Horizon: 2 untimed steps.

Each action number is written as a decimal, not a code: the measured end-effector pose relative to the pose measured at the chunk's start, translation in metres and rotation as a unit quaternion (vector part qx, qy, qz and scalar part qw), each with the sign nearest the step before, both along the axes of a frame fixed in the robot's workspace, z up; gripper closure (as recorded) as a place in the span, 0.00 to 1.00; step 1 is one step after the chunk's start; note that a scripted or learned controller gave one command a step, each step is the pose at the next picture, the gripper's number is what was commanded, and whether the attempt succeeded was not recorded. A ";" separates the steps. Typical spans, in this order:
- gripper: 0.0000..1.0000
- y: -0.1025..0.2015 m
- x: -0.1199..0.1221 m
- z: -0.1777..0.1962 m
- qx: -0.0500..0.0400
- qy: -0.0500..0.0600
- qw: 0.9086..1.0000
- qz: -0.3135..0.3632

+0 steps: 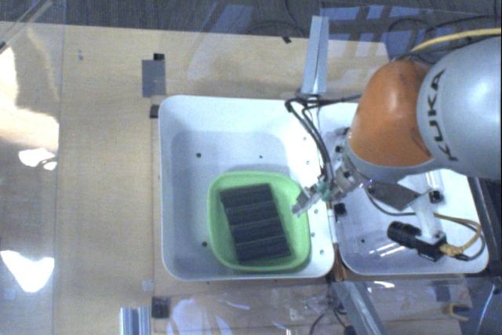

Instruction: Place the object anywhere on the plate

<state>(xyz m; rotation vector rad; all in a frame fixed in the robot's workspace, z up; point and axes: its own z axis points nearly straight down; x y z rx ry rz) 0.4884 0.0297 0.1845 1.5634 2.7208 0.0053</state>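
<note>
From where I stood, the thing that mattered was how the dark ridged block (252, 223) lay relative to the gripper (307, 202). The block sat flat inside the green plate (213, 216), which rested in the near part of the left bin (180, 169). Its long axis ran almost straight from the far side of the plate to the near side, leaning a little, and its ridges crossed that line. The gripper hung just beside the plate's right rim, about level with the block's far half, so the block lay to its left and slightly nearer me, close by but apart from it. Nothing was visible in its grasp. Its tip was small and partly lost against the bin wall, so I could not tell whether it was open or closed. The grey arm (459, 106) with its orange band (388, 118) leaned in from the right over the right bin (369, 247). With only one arm present, there was no question of which was nearer. As I judged it, the block was already on the plate, so the placing looked done. Any next move would probably be a clean lift up and back to the right, clear of the rim.
</note>
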 end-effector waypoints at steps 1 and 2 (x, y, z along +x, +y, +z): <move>1.00 0.000 0.003 0.011 0.001 -0.003 1.000 0.000; 1.00 0.059 -0.001 0.000 0.000 0.000 0.993 0.118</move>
